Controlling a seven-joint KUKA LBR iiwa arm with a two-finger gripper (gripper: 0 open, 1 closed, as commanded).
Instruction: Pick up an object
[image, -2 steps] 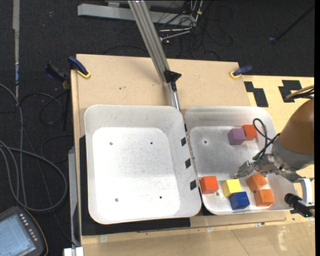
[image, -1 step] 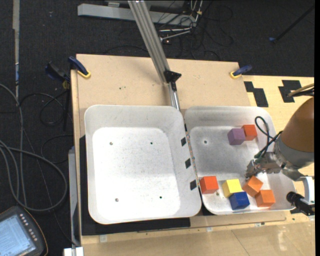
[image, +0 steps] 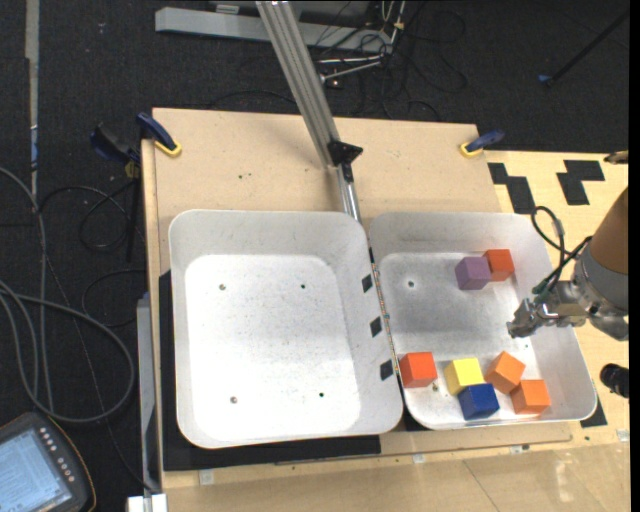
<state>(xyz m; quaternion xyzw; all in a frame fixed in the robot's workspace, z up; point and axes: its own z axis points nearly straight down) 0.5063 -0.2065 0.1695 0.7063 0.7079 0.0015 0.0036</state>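
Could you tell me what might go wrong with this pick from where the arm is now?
The two-finger gripper hangs over bare floor of the right white bin, between the blocks, so closing here would probably grab nothing. Below it, the orange cube, yellow cube, blue cube and second orange cube sit tightly clustered, so the fingers may land on a neighbour or push the group against the bin's wall.

a: item, bench fittings?
b: blue clamps with yellow tips (image: 158, 133) at the board's far corners; metal pole (image: 306, 85) slanting over the board.
a: floor?
b: black cables (image: 60, 300), screen device (image: 35, 468) at lower left.
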